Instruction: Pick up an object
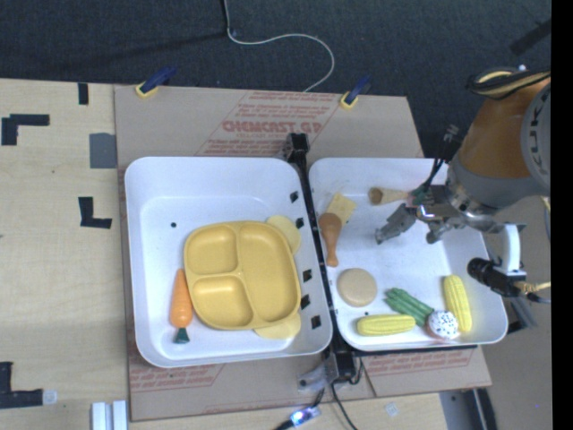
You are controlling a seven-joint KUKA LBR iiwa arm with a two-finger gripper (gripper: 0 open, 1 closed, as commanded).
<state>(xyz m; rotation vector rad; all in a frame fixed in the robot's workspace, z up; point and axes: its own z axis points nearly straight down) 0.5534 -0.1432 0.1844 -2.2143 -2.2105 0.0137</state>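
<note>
Two bins sit side by side; the gripper (414,227) hangs spread and holds nothing over the right bin (403,170). Likely it lines up for a grab, w/ toy foods like the corn (457,301) and cookie (357,287) lying near, below it.

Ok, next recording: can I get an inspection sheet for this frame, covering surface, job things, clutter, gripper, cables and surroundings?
Surface: two white bins, left bin and right bin, on a cardboard sheet.
Job's things: right bin holds two corn cobs, green vegetable, round biscuit, wooden spoon; left bin holds yellow divided tray, carrot.
Clutter: nothing seen.
Gripper: gripper open over the right bin, holding nothing.
Cables: white cable behind the bench.
Surroundings: dark carpet.
</note>
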